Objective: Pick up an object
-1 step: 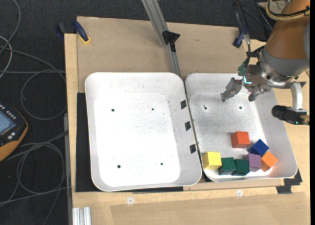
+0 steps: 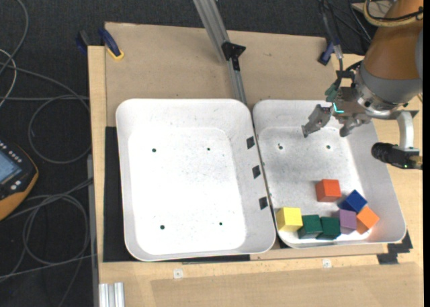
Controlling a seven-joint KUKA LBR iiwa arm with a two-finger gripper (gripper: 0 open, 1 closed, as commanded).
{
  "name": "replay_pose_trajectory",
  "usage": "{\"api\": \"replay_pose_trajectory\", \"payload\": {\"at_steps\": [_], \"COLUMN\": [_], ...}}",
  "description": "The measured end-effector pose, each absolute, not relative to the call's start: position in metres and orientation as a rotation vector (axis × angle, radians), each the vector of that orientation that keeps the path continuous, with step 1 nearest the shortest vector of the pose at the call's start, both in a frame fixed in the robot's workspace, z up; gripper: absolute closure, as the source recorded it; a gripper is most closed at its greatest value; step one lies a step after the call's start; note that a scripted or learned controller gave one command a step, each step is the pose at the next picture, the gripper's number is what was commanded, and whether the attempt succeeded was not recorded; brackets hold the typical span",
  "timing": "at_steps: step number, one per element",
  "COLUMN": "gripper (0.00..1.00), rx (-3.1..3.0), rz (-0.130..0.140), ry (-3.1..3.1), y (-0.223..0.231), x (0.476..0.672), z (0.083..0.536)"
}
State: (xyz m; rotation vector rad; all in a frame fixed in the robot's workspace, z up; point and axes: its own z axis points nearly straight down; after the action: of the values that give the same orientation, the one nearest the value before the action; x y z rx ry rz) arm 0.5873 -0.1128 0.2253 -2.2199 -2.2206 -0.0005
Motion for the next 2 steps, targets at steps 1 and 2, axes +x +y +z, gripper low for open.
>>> {"api": "replay_pose_trajectory", "payload": {"at_steps": [1, 2], "gripper": [0.0, 0.0], "rx": [-2.217, -2.216], "rz": [0.005, 0.008], "ry": [-2.218, -2.216], "y": [-0.109, -0.109], "x": [0.591, 0.587], "z": [0.182, 0.118]}}
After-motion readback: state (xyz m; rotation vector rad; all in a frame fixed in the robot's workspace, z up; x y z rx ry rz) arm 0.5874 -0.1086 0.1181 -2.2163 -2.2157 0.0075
